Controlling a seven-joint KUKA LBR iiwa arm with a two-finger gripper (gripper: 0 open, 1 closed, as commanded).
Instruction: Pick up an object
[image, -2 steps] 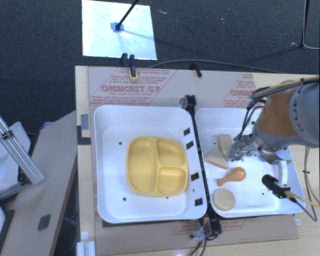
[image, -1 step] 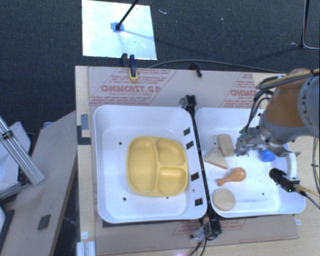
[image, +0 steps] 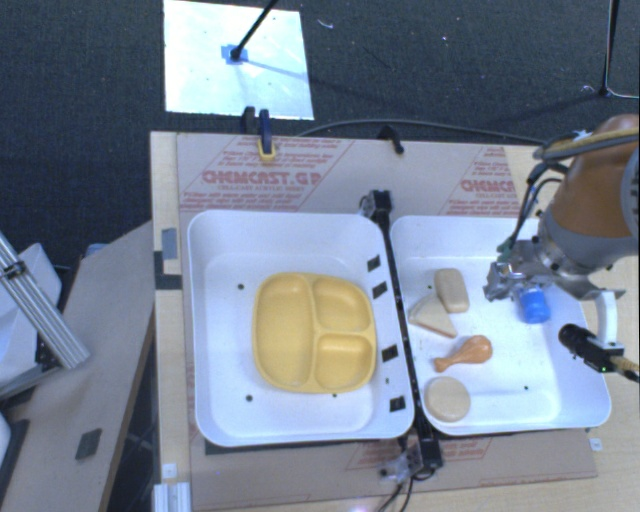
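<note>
Two white bins are sitting side by side on the bench (image: 200, 170). The left bin (image: 215, 260) is holding a yellow plate (image: 315, 332) with three compartments, lying flat near the bin's middle. The right bin (image: 585, 405) is holding four toy foods in its left half: a tan block (image: 451, 290) lying nearest the top, a pale wedge (image: 432, 318) touching its lower left side, an orange drumstick (image: 465, 352) lying below them with its thick end pointing right, and a round cream disc (image: 447, 398) sitting closest to the bottom wall. The arm (image: 595, 200) is reaching in from the right over the right bin's upper right part, its orange band showing above the grey wrist. The tool (image: 505, 280) is hanging just right of the block, apart from it, with a blue part (image: 534, 305) showing beside it. Whether the tool is apart or together I cannot tell, and nothing is showing clamped in it.
</note>
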